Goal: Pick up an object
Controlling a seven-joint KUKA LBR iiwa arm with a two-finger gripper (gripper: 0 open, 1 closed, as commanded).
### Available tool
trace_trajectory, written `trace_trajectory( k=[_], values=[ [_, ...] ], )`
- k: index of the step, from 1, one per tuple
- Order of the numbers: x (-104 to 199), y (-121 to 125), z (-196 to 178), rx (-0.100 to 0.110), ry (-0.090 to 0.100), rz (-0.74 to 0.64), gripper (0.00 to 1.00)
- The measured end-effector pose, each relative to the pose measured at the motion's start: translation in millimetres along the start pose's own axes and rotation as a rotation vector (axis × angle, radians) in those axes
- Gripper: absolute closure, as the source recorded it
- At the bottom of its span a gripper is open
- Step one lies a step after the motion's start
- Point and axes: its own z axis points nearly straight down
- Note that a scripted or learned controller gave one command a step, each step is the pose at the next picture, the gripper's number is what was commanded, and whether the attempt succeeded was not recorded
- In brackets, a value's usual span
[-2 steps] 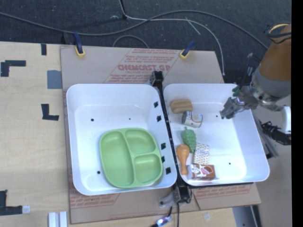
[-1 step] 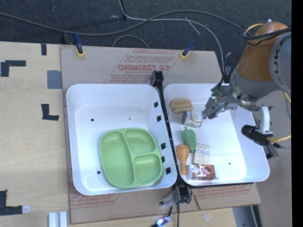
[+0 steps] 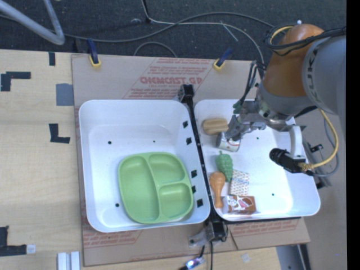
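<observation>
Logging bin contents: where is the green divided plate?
The green divided plastic plate lies in the left white bin, toward its near edge, beside the divider.

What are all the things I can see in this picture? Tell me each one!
Bins: two, white, side by side on the bench.
Divided plate: one, light green, in the left bin.
Bread-like roll: one, tan, top left of the right bin.
Leafy toy: one, green, right bin near the divider.
Drumstick-like toy: one, orange-brown, below the green toy.
Patterned packets: two, white with red-orange, bottom of the right bin.
Clamps: two, blue and yellow, on the cardboard's far edge.
Arm: one, grey and orange, over the right bin.
Gripper: one, metallic, beside the roll.
</observation>
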Motion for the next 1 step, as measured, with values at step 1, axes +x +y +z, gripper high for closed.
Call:
trace_trajectory(
  k=[1],
  values=[
    [56.1, 2.6, -6.3, -0.001, 0.0, 0.0, 1.0]
  ],
)
